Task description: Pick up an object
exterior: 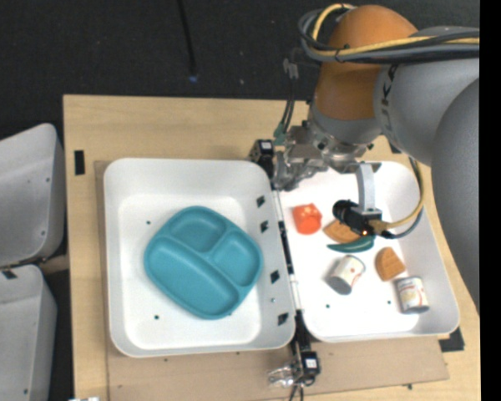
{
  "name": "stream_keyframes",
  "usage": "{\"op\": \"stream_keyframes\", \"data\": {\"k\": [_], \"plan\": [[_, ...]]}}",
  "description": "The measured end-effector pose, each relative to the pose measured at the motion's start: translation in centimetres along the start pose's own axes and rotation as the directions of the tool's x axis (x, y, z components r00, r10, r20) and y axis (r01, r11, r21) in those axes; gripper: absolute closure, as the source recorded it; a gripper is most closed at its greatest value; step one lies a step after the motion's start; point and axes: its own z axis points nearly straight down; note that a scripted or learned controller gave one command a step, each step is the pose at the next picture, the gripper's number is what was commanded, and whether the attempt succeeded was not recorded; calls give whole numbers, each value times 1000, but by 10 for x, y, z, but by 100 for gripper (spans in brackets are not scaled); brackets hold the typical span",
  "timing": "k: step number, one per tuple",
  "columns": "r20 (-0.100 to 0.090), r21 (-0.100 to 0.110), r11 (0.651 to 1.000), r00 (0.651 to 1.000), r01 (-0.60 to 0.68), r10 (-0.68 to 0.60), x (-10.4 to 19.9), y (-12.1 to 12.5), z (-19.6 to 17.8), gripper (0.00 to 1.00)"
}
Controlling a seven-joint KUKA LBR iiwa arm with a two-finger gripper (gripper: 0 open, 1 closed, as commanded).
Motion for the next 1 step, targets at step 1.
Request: {"op": "stream_keyframes", "data": {"k": [1], "plan": [[-1,1,1000,1000,0,0,55,-18,6,100]]}}
